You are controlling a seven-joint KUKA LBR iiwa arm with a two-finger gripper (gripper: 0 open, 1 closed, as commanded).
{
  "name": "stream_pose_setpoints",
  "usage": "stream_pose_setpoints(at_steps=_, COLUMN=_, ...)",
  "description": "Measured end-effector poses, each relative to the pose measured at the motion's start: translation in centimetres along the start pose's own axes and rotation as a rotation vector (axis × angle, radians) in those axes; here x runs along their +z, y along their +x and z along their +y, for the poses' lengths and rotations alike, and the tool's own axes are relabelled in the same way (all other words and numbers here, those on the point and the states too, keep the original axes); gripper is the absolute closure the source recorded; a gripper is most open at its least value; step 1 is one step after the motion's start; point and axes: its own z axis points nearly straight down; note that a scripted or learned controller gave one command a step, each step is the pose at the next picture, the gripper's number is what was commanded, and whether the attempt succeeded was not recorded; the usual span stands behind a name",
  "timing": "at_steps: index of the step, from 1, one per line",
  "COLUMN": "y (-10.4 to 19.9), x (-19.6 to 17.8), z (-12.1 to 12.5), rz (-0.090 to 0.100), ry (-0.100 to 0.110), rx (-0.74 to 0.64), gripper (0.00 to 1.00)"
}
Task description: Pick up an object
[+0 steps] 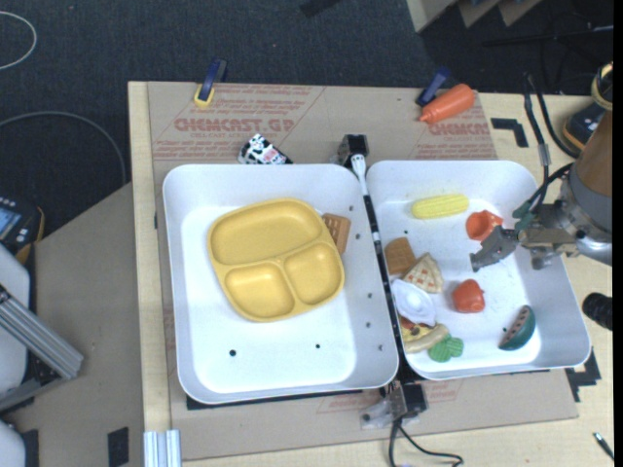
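My gripper [506, 233] hovers over the right side of the right bin [555, 290], open, with nothing between its fingers. A red toy [479, 225] lies just left of it, and a yellow corn cob [439, 205] sits further back. Below the gripper rest a red tomato [468, 297] and a watermelon slice [518, 329]. Along the bin's left side lie a brown bread piece [398, 256], a pizza slice [425, 275], a white toy [415, 304] and a green toy [447, 348].
The left bin [195, 339] holds a yellow divided plate [276, 258] with a brown waffle piece [337, 231] at its right edge. Behind the bins on the board lie an orange carrot [448, 103], a black-and-white toy [262, 151] and a yellow clip [205, 89].
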Motion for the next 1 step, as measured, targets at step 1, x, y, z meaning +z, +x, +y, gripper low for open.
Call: stream_pose_setpoints(at_steps=1, y=0.02, x=-0.6, z=0.23, rz=-0.002, ry=-0.013, rx=-0.003, gripper=0.0)
